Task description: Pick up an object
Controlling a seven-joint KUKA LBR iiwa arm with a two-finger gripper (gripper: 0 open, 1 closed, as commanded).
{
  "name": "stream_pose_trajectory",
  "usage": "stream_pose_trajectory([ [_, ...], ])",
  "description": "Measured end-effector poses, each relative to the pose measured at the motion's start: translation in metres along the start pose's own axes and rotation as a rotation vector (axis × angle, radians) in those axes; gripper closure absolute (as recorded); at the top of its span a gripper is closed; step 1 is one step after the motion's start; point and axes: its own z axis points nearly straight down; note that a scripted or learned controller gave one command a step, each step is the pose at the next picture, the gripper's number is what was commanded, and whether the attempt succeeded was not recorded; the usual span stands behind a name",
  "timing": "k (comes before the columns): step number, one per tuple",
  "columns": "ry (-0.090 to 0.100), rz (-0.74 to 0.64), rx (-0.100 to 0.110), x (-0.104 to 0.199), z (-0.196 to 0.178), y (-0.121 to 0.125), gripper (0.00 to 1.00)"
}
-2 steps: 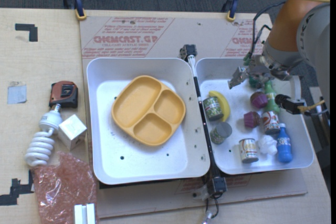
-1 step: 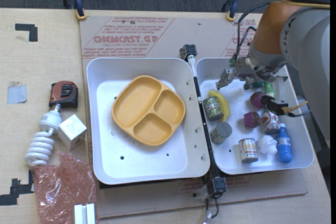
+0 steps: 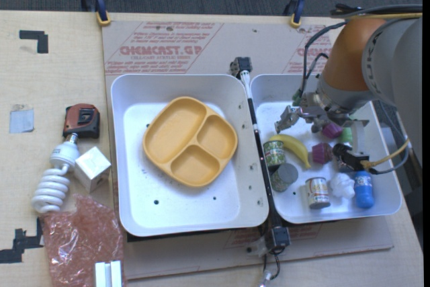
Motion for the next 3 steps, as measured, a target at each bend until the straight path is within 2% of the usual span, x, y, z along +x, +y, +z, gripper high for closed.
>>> stream_pose_trajectory([
  [1, -0.001, -0.003, -0.001, -0.027, 0.000, 0.047, 0.00],
  [2, 0.000, -0.001, 0.000, 0.005, 0.000, 0.000, 0.00],
  [3, -0.001, -0.003, -0.001, -0.021, 0.000, 0.046, 0.00],
])
